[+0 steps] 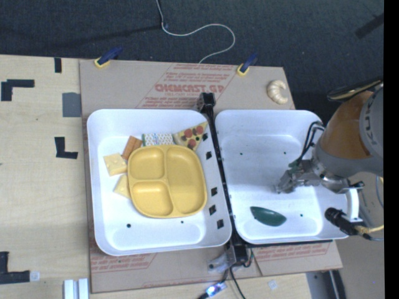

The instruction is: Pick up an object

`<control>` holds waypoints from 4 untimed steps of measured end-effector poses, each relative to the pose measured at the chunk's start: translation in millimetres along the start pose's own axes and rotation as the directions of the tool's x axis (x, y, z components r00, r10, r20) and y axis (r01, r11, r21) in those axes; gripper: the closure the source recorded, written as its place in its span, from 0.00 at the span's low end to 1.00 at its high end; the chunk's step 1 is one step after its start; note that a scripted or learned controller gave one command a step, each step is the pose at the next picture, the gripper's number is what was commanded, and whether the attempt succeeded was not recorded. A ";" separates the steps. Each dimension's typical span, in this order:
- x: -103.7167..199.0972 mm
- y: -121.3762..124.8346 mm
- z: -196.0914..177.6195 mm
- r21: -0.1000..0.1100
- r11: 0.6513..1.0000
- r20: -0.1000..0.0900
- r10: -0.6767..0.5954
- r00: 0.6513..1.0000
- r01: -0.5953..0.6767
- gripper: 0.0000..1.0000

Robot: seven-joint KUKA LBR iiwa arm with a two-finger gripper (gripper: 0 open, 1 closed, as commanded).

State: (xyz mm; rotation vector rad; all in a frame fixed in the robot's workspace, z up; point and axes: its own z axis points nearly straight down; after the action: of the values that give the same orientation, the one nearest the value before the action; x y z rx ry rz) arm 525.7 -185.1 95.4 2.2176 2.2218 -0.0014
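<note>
Currently, step: approach; the arm (355, 136) reaches in from the right and nothing is lifted yet.
Pincer: the pincer (288, 182) sits low in the right bin (249, 129), over bare white floor toward its right side; whether it is spread or pressed together I cannot tell, as the tips are small and blurred, and no thing shows between them.
Nearest target: a dark green piece (269, 216) lies flat on the right bin's floor, near its front wall, below and a little left of the pincer, apart from it.
Left bin: the left bin (100, 167) holds a yellow tray (167, 180) with three compartments; tan pieces (115, 164) and patterned pieces (190, 136) peek out from its left and back edges.
Outside: a pale lump (278, 91) rests on the tabletop behind the right bin.
Next move, as I judge: shift toward the front wall until centred over the green piece, drop to the floor, then close across its narrow width.
Risk: the piece looks thin and flat, so the tips may slide over it.
</note>
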 end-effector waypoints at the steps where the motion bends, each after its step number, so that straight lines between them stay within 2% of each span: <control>1: 6.2 -5.7 -46.2 0.000 1.000 -0.003 0.000 1.000 0.000 1.00; 3: 11.3 -2.3 -130.9 -0.001 1.000 -0.002 -0.001 1.000 0.001 1.00; 4: 61.9 21.2 -131.3 0.002 1.000 -0.004 -0.006 1.000 0.006 1.00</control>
State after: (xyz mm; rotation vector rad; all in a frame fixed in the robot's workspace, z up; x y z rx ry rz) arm 546.6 -122.9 226.6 2.2145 2.2310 0.0015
